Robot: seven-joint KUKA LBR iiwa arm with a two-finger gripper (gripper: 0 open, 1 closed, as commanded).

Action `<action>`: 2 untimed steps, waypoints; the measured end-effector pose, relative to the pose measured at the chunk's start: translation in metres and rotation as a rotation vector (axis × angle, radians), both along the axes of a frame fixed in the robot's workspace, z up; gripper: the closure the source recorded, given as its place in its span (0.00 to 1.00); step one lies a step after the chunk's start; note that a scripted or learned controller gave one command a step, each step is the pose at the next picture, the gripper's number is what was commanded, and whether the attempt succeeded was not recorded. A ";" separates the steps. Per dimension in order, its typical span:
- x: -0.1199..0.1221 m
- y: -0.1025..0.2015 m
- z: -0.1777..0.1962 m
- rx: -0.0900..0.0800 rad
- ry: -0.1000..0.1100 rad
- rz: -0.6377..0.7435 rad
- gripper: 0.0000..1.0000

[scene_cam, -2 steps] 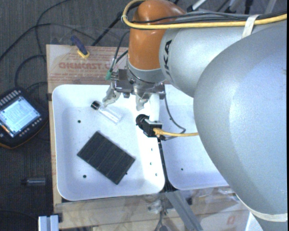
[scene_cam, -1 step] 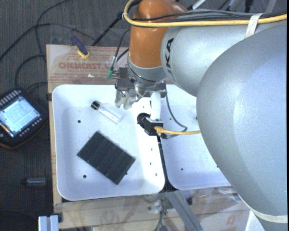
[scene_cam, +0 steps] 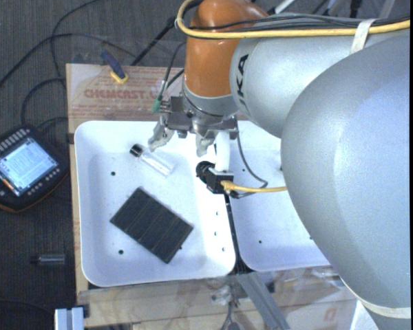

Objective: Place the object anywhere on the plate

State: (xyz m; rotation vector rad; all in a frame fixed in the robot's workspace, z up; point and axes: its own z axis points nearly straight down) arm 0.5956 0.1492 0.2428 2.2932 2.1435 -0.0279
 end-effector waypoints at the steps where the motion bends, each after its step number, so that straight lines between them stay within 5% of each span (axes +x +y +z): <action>1: 0.000 0.000 0.000 0.000 0.000 0.000 0.00; 2: 0.000 0.000 0.007 -0.004 0.004 0.001 1.00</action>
